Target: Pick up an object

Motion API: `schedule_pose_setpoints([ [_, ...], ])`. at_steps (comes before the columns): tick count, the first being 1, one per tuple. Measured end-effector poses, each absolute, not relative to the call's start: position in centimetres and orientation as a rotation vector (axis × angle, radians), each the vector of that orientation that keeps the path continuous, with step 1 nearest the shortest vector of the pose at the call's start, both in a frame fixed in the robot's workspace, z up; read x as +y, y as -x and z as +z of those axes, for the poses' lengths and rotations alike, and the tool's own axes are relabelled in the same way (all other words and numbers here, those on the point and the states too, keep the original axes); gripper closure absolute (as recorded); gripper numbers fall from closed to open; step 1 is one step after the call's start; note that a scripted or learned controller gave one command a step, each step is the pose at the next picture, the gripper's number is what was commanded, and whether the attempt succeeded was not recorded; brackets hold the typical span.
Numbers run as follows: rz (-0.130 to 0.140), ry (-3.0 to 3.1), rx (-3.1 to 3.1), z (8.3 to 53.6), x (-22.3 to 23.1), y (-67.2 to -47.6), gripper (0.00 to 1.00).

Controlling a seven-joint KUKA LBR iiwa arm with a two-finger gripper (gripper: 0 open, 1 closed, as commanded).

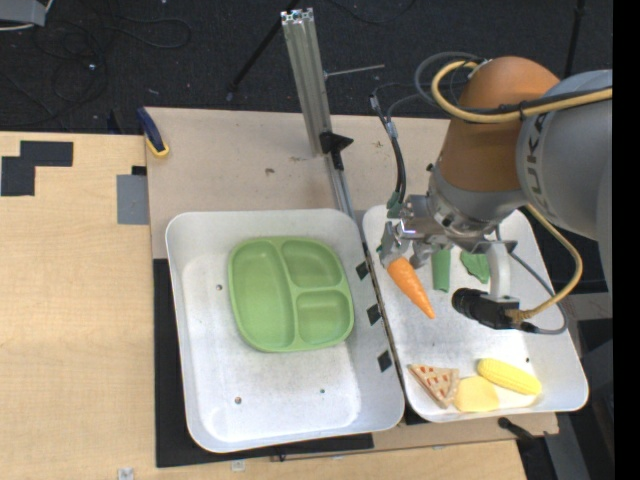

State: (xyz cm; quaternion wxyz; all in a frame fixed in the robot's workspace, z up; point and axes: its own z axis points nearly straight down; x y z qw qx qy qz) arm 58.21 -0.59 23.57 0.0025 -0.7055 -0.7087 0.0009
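While the gripper (405,251) hangs over the carrot (411,286) near the right bin's (560,388) left edge, finger state: cannot tell. Risk: the tapered carrot may roll away on closure.

Illumination: bright, even, from overhead; white bins (200,408) near overexposed, their surface grain mostly washed out. Glare: a soft highlight on the arm's orange band (500,98) and a faint sheen on the green divided plate (292,294). Shadows: short, soft-edged, close beneath the carrot (411,286) and the arm. Background floor (150,28) dark, cables barely legible. Sharpness: moderate throughout (fine detail soft, slight compression noise). Edge distortion: none evident.
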Motion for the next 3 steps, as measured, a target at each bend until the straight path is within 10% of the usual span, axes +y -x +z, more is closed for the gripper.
schedule_pose_setpoints([
  [2, 0.007, 2.211, -2.222, 21.5, 9.5, -58.4, 1.00],
  [3, 0.008, 2.216, -2.220, 21.6, 9.3, -58.5, 0.00],
])
